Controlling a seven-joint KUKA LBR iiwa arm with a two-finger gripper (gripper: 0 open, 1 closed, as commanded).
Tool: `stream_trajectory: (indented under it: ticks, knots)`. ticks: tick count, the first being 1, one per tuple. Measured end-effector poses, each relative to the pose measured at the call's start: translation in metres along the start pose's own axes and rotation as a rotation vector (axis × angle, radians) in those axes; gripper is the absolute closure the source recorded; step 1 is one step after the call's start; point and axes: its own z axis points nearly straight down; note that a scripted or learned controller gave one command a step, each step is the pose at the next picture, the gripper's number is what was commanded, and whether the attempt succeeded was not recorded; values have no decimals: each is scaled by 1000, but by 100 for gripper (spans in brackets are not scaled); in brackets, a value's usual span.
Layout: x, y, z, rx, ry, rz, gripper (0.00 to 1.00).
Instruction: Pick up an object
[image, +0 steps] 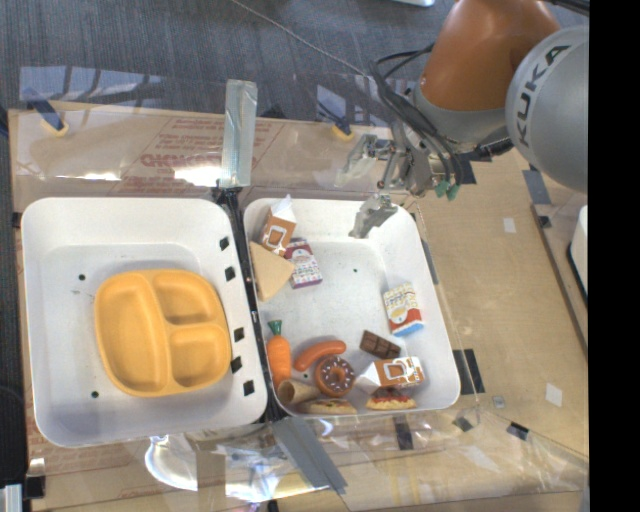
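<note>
You cannot tell how far the jaws (375, 215) stand open; nothing shows between them. They hang over the right bin's (437, 300) far rim. Nearest, to their left, lies a small carton (279, 231); the remaining toy foods (340, 378) lie below them.

Two shallow white bins sit side by side on a brown desk (500, 290), touching along their inner rims. L bin (45, 300) holds a yellow divided plate (160, 330) w/ three compartments, lying flat, approx. centre. R bin (350, 285) is bare white in its middle. Small black tape tabs (236, 300) run along the rims where the bins meet. A silver tape strip (238, 130) runs from the joint toward the far edge; another grey tape strip (310, 455) lies at the near edge, slanted. Clear plastic sheet (120, 150) covers the desk beyond the bins, red print showing through. Blue tape bit (45, 113) at the far-L corner. Dark carpet floor (150, 40) beyond.
</note>
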Motion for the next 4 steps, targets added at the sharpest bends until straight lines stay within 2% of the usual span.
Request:
stream_trajectory:
  ticks: [1,2,3,4]
  knots:
    - [-5,59,92,-3,5,189,0]
    - [11,28,183,-1,-10,243,0]
    - [44,32,183,-1,-13,577,0]
    - [64,26,182,-6,-13,698,0]
